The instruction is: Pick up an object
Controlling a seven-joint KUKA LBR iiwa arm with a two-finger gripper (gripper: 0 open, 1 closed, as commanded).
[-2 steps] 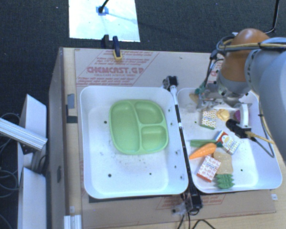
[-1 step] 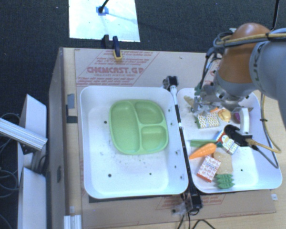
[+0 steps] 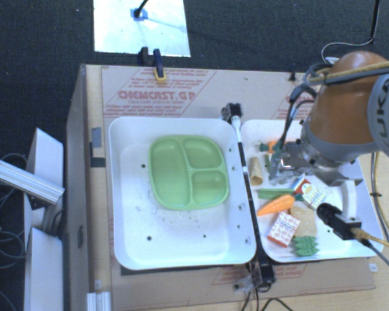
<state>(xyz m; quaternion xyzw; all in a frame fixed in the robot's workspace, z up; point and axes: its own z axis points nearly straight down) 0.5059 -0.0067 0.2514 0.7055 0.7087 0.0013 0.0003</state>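
Carrot (image 3: 276, 204) in right bin (image 3: 266, 248), crowded by box (image 3: 284, 229), bread (image 3: 303, 218); gripper (image 3: 280, 164) above, jaw state unclear; plate (image 3: 188, 172) fills left bin (image 3: 126, 238).

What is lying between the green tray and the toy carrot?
In the camera view, the two bins' adjoining rims, with a dark strip between them, separate the green tray from the toy carrot. No loose object lies between.

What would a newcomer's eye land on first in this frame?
Probably the green divided plate, alone in the left bin. Next, the grey and orange arm looming over the right bin, its gripper low among a crowd of small toy foods, including a carrot and a red and white box.
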